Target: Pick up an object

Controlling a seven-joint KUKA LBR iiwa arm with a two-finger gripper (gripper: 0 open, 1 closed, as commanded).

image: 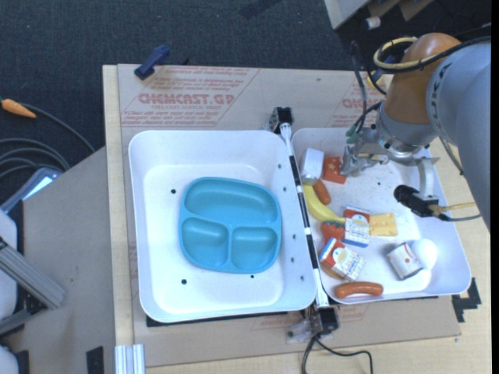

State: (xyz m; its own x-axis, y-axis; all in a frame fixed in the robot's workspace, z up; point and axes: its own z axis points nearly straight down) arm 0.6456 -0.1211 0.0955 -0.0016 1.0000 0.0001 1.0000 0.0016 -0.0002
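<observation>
The right white bin [448, 232] holds several toy foods: a red block [334, 170], a white cup [313, 162], a banana [315, 206], a small sausage [321, 191], a yellow cheese square [383, 224], two little cartons [356, 227] [344, 260], a can [403, 260], a white egg [426, 249] and a long sausage [359, 290]. My gripper [352, 160] hangs low over the bin's far part, just right of the red block. I see nothing between its tips.
A blue divided plate [230, 224] lies in the left white bin [148, 209]. A metal clamp strip [299, 201] runs between the bins. A black part [411, 199] with cables sticks out from the arm over the right bin. The grey arm [460, 92] covers the bin's far right corner.
</observation>
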